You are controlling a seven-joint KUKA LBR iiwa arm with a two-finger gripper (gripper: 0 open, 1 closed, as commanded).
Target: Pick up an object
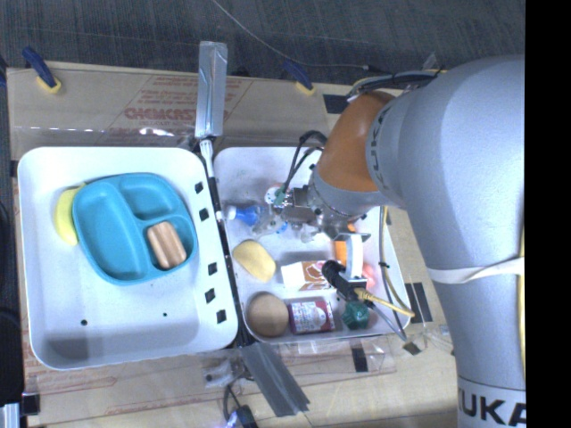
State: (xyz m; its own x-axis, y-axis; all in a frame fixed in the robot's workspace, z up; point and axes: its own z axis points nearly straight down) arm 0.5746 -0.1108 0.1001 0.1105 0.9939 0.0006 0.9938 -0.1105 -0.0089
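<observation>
- Bench (107, 96) w/ two white bins, frame center.
- Gripper (287, 205) low in right bin (259, 163), claw state: can't tell.
- Step: reach/grasp; next likely needs close + lift.

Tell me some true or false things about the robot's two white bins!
1. A blue tray lies in the left bin. True.
2. A brown bread-roll-like thing sits in one of the tray's compartments. True.
3. The yellow lemon-like thing is in the left bin. False: it is in the right bin.
4. The arm reaches over the left bin. False: it is over the right bin.
5. A brown ball lies by the right bin's near edge. True.
</observation>
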